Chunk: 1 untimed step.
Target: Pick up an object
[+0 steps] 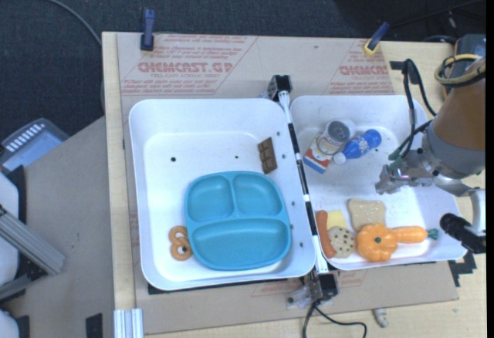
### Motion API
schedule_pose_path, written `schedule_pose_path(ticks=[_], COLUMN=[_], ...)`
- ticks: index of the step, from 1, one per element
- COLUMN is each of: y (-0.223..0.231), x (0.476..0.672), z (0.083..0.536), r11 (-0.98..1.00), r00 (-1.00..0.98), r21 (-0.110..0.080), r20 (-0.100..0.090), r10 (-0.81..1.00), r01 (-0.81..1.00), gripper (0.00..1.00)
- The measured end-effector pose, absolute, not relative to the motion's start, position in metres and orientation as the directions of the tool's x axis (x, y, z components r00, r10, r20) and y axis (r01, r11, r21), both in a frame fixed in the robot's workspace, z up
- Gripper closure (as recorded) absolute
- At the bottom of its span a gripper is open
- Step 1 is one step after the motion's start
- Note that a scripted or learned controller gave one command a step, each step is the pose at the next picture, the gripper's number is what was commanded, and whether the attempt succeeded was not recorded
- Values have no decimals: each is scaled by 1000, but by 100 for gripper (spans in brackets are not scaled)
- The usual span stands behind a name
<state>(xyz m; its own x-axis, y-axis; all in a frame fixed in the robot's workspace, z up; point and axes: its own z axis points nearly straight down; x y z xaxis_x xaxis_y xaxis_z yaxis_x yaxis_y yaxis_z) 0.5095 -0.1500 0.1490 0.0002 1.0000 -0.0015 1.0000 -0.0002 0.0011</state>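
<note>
Camera view: gripper (388,177) hanging over the right bin (401,109), can't tell what state it's in.

Nothing visibly held. Loose stuff in that bin: small bottle (327,143) and blue toy (362,143) up at 10 o'clock from the gripper, toast slice (366,211) at 7, then orange pumpkin (376,242), carrot (410,234) and cookie (339,239) along the near edge. Left bin (154,136) has a blue divided plate (235,219), pretzel (181,243) at its 8, chocolate piece (267,155) at 1.
</note>
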Motion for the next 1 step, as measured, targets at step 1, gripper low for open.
schedule_pose_path(ticks=[1], y=[-87], x=[479], z=[184], r11=[1], r00=[-1], r21=[-2], r20=[1], r10=[1000], r01=[1000], gripper=[100])
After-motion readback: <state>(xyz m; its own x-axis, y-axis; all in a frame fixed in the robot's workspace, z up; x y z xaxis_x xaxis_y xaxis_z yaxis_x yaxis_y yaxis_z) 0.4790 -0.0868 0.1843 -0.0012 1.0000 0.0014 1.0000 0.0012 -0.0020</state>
